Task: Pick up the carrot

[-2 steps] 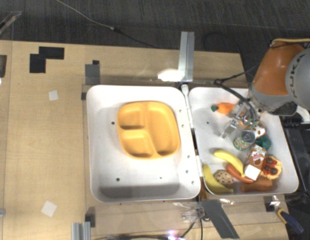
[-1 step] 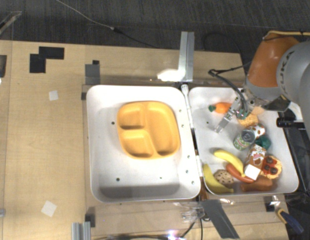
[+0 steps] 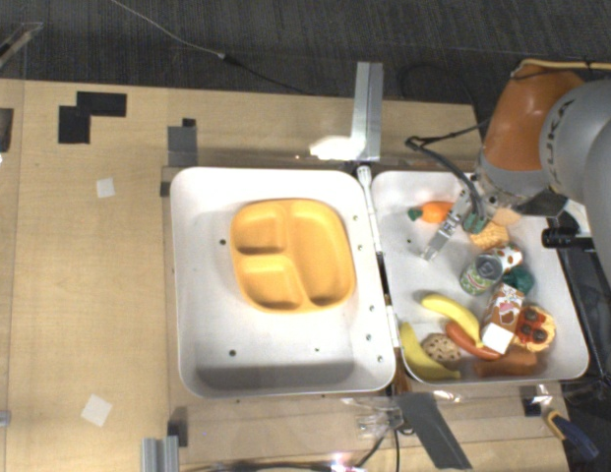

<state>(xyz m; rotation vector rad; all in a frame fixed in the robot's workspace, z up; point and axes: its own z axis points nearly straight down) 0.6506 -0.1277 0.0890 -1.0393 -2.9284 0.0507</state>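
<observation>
Carrot (image 3: 435,210): small, orange, green stub at its left end, lying on the floor of the right bin (image 3: 403,264) close to the bin's far wall. It sits just up and to the left of my gripper (image 3: 441,236), near my fingertips but apart from them as far as I can judge. My fingers (image 3: 446,226) angle down and left toward the bin floor; whether my jaws stand apart or together I cannot tell from this slant, and nothing shows between them. Behind my jaws, toward the wrist: a tan bread-like piece (image 3: 489,235). Below them: a small can (image 3: 477,275), then a banana (image 3: 453,313), a cookie (image 3: 441,348) and other toy food crowded at the bin's near end. Well off to my left, the other bin holds a yellow divided tray (image 3: 288,254). Handling, by my judgement: a toy carrot, light, stiff, smooth plastic, likely to skid or roll if nudged from one side. It tapers, so I would close across the thick orange middle, jaws square to its long axis, not on the green end. Not yet lifted.
</observation>
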